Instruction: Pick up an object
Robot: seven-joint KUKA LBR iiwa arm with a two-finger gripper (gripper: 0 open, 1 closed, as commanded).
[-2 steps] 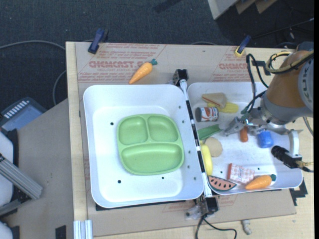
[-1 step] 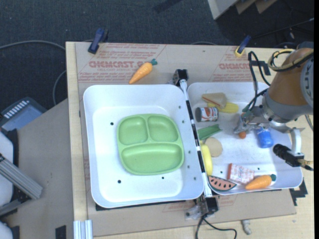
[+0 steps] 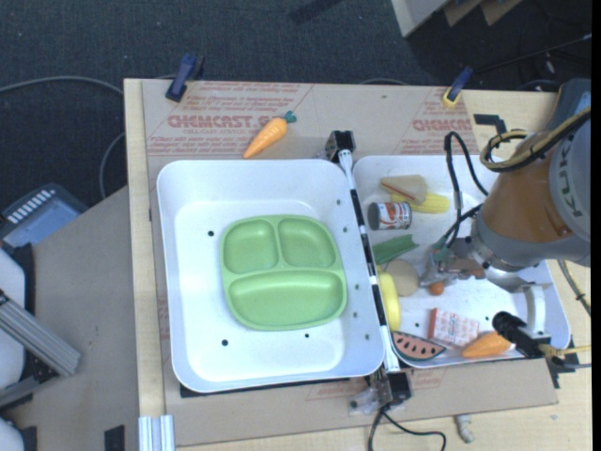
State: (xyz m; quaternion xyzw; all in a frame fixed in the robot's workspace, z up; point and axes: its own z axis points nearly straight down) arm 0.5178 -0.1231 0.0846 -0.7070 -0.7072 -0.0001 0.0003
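grey arm with orange band (image 3: 535, 205) enters from the right, bent down over the right white bin (image 3: 556, 301). its two-finger gripper (image 3: 443, 269) sits low among the items; finger spread cannot be judged, nothing seen held. just beside it: pale round piece (image 3: 403, 275), green strip (image 3: 392, 248), small can with red label (image 3: 390, 216). watermelon slice (image 3: 417, 347) and orange carrot (image 3: 486, 346) lie at the near rim. left white bin (image 3: 188, 280) holds a green divided tray (image 3: 282, 271), open floor around it.

- The green tray (image 3: 282, 272) looks like smooth, matt plastic.
- The two white bins (image 3: 188, 252) look like smooth, shiny plastic.
- The bench (image 3: 225, 116) top looks like flat brown cardboard with red print.
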